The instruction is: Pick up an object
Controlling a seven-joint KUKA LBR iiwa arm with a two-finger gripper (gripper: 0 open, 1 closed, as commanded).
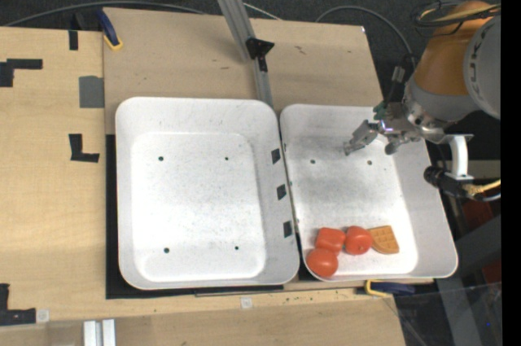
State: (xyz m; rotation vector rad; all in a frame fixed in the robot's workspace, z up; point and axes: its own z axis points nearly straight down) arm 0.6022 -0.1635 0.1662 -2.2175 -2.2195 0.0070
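Right bin (423, 198) under slanted pincer (358, 142)

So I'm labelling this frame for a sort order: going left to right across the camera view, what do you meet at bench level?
Left white bin → right white bin, with red pieces and then an orange piece along its near edge → claw over that bin's far right part.
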